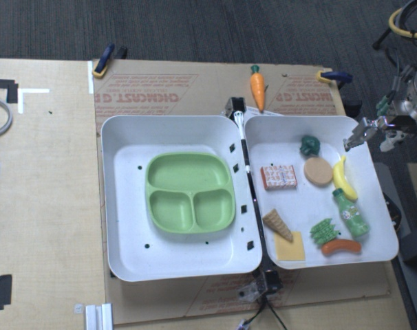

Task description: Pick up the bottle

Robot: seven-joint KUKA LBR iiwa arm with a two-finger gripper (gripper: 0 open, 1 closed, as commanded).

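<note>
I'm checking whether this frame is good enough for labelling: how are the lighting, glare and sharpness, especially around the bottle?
Camera view: lighting is even and soft, with faint shadows along the bin walls. The white right bin is bright but not blown out; no strong glare on the bottle, whose edges are slightly soft. The green tray reads clearly. The gripper at the right edge is small and somewhat blurred.

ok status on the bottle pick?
Gripper over the right bin's far right rim, holding nothing. Bottle lies untouched in that bin. Banana touches its cap end; green leafy toy beside it.
</note>
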